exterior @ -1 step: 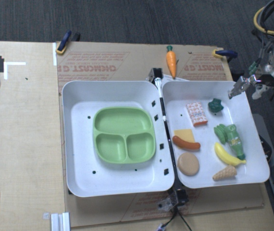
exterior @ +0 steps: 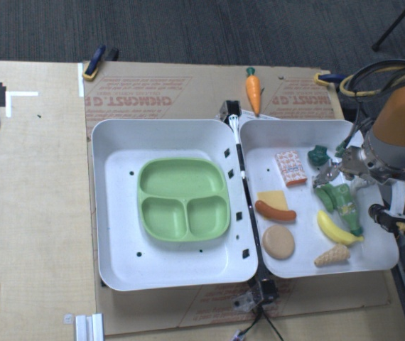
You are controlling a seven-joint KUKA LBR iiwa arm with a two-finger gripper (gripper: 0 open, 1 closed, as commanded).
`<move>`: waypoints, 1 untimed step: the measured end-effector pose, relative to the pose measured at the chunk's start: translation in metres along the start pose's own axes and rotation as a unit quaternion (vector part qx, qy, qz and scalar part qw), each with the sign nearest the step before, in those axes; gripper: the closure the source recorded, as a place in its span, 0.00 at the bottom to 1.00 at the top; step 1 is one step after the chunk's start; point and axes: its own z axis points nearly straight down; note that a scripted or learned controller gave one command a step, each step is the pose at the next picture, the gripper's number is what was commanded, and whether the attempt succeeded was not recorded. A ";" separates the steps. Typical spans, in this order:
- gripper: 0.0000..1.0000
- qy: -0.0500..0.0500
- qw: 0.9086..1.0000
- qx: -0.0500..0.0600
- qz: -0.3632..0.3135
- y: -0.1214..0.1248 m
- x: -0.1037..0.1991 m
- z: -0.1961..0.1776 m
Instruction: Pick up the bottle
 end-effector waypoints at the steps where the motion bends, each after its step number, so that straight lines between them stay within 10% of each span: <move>1: 1.00 -0.008 1.000 -0.004 0.001 0.001 -0.007 -0.011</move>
